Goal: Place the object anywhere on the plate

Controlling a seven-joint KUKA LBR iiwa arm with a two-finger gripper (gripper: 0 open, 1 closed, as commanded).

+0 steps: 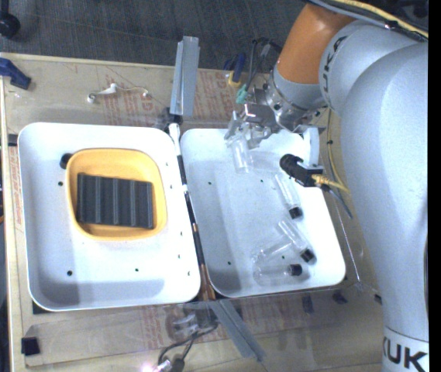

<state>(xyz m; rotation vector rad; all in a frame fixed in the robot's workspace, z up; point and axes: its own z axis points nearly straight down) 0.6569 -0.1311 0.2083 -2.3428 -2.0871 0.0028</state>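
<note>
Bench: two white bins | yellow plate (pixel 115 161) in left bin (pixel 42 231) | gripper (pixel 245 134) at right bin's (pixel 228 231) 12 o'clock, finger state unclear | target clear tubes (pixel 282 246) at 5 o'clock; grip mid-body, tubes roll

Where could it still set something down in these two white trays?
The left bin has bare floor below and left of the yellow plate, which already bears a dark ridged block. The right bin's left half is bare; clear tubes crowd its right side.
</note>
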